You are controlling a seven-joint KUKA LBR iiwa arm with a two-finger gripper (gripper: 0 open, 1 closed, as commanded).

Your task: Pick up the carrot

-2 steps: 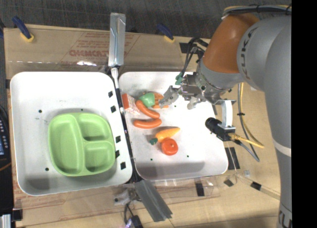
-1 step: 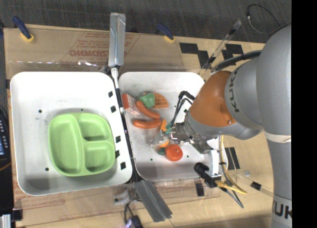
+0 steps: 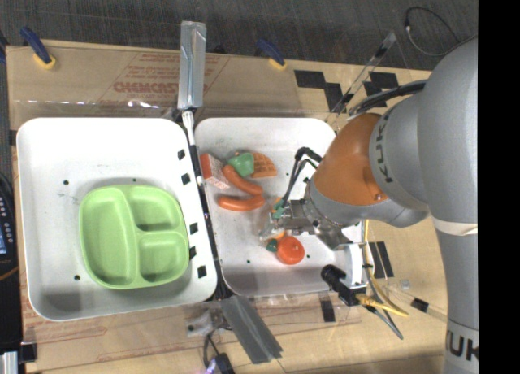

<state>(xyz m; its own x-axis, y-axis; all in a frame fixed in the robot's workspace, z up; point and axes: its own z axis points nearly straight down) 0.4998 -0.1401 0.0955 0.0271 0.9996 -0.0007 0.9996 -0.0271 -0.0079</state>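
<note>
Cardboard-covered desk (image 3: pixel 244 80) carries two white bins; the left bin (image 3: pixel 41 202) holds a green divided plate (image 3: pixel 134 236). In the right bin (image 3: pixel 244 275) the carrot (image 3: pixel 252 163) lies near the top-left corner beside two sausages (image 3: pixel 241 189), with a tomato (image 3: pixel 289 250) lower down. The hand (image 3: pixel 280 214) hangs over the bin's middle just above the tomato; can't tell its opening, nothing visibly in it.

The arm (image 3: pixel 451 145) is a thick, rounded, matt grey body with a glossy orange band (image 3: pixel 351 163) above the wrist, dark KUKA lettering on its grey shells, and thin black cables looping beside the wrist.
</note>
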